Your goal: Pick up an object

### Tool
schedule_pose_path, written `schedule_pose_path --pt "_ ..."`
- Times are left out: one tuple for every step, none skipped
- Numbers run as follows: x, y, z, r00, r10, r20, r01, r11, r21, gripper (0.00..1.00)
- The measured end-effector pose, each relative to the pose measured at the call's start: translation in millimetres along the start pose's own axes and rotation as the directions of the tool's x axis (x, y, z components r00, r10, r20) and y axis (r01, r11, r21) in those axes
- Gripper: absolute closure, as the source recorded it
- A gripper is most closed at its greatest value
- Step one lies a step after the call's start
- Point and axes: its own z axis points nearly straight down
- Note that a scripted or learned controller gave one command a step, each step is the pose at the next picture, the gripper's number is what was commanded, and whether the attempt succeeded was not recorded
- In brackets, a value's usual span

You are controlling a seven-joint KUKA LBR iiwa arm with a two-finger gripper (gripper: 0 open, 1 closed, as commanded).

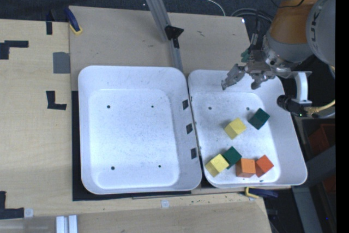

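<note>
My gripper (241, 82) hangs over the far edge of the right bin (214, 80), its two fingers spread apart with nothing between them. Below it in that bin lie several small blocks: a dark green one (258, 118) and a yellow one (235, 128) near the middle. A second yellow block (218, 163), a green one (232, 155), an orange one (247, 167) and a red-orange one (264, 164) cluster along the near edge. The nearest blocks sit well short of the fingertips.
The left bin (87, 117) stands beside the right one, their rims touching. A grey metal pole (155, 3) slants down from the top to the gap between the bins. Cables loop at the arm on the right.
</note>
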Motion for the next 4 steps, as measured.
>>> schedule_pose_path --pt "-36 -65 100 1.000 0.006 -0.001 -0.006 1.000 0.011 0.00" --pt "0 -62 139 1.000 0.001 0.004 -0.001 1.000 -0.004 0.00" --pt "0 -63 129 1.000 0.001 0.000 -0.001 1.000 -0.001 1.00" --pt "82 -91 36 1.000 -0.005 -0.003 0.005 1.000 -0.005 1.00"
